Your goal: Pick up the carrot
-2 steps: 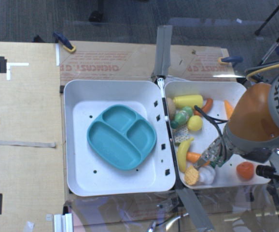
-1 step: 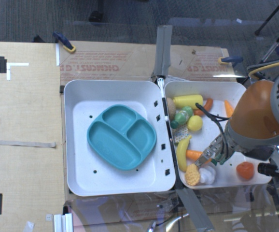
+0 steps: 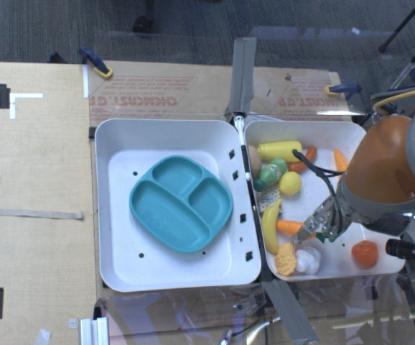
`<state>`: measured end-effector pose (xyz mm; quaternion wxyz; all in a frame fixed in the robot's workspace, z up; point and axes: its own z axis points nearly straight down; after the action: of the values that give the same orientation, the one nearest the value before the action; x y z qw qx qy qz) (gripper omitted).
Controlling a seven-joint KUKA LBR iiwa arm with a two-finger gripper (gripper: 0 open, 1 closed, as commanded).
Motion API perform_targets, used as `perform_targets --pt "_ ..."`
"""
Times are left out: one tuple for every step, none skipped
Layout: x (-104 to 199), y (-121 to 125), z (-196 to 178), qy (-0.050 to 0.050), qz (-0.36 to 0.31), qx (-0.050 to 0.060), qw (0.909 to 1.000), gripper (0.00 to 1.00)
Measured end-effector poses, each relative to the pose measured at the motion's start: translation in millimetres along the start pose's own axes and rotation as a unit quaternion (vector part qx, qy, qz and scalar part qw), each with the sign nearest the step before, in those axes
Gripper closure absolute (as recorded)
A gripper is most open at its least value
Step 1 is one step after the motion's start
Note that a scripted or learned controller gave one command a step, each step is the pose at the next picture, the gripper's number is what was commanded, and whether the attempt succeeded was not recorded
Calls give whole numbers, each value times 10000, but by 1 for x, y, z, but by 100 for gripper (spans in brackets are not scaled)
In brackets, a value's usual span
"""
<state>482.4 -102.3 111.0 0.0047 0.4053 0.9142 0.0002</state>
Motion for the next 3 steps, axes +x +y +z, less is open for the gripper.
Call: perform_targets --pt "6 0 19 29 -1277 14 9918 100" --pt "6 0 19 32 -1281 11 9918 0" --pt "0 3 19 33 148 17 9999 0"
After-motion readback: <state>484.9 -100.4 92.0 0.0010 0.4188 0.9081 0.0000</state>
